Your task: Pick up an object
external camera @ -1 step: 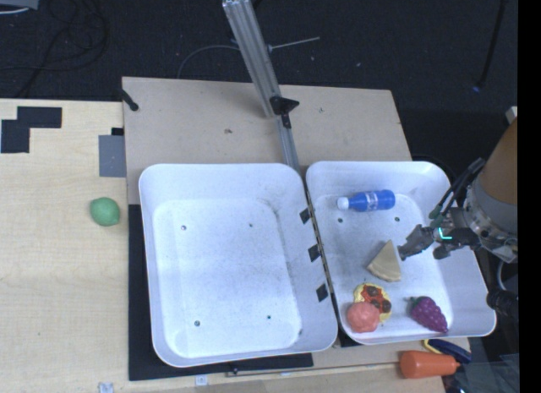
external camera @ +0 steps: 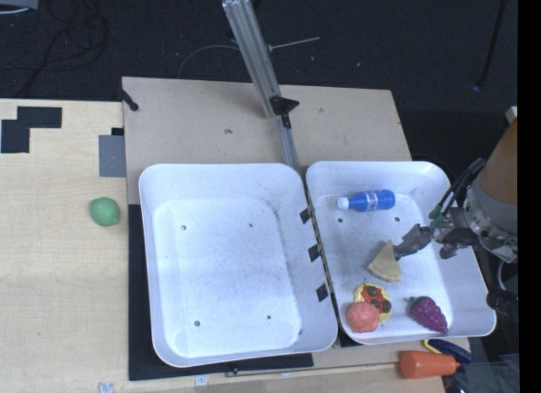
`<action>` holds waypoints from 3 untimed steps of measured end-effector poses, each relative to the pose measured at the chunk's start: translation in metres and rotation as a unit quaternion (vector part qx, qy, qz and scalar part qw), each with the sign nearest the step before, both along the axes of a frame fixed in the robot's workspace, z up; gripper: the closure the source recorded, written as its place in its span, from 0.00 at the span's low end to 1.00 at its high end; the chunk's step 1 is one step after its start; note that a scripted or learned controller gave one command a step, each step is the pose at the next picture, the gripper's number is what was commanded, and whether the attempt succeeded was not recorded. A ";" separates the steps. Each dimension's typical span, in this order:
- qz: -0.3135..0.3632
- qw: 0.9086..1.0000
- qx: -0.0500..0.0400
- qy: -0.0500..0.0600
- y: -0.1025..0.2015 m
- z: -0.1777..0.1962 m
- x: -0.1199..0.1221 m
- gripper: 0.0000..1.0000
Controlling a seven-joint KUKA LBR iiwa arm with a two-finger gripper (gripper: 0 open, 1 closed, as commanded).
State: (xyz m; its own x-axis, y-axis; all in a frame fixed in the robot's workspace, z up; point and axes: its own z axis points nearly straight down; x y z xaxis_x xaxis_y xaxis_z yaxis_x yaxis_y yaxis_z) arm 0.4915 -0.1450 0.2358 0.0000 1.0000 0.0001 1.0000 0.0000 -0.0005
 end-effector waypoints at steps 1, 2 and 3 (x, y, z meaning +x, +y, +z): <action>0.000 1.000 0.001 0.003 0.003 -0.063 -0.001 0.00; 0.000 1.000 0.001 0.002 0.001 -0.125 -0.003 0.00; 0.001 1.000 0.000 -0.001 0.002 -0.144 -0.002 0.00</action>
State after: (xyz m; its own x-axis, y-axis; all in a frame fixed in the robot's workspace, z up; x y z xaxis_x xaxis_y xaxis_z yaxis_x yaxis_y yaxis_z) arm 0.4895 -0.1433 0.0913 -0.0011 1.0000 -0.0001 1.0000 0.0011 0.0005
